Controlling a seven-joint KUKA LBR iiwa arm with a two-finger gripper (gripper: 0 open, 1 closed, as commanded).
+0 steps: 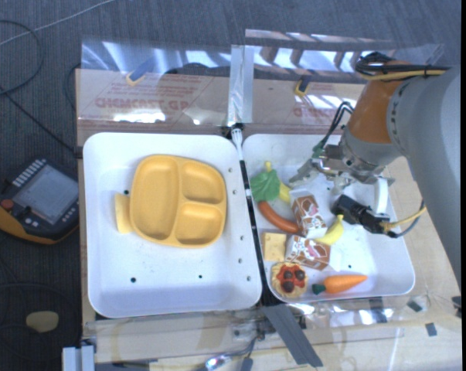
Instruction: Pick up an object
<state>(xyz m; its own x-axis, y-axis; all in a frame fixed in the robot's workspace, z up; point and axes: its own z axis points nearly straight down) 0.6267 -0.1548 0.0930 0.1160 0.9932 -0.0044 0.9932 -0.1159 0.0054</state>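
Faint reddish lettering is seen on the cardboard sheet [163, 103] behind the bins, under shiny plastic film; it cannot be read with certainty. Small printed packets [307, 211] lie in the right bin, but their print is too small to be made out.

The right bin [395, 273] holds the toy foods: a green leafy piece [267, 185] near its left wall, a reddish sausage [277, 218] just beside it, a yellow banana [334, 231], a pale cracker square [273, 246], a small tart with berries [289, 278] and an orange carrot [341, 283] near the front edge. The gripper [318, 168] is set low over the far part of this bin, just beyond the packets; whether it is spread or closed cannot be told, and nothing is seen held by it.

In the left bin [109, 284] a yellow tray with 3 compartments [177, 200] is laid, with a pale yellow flat piece [122, 212] partly under its left edge.

The 2 bins are carried by the desk, above dark grey carpet [32, 76]. On the floor to the left a handheld control pendant [33, 200] with an orange body is placed, and thin cables [12, 52] are trailed across the carpet.
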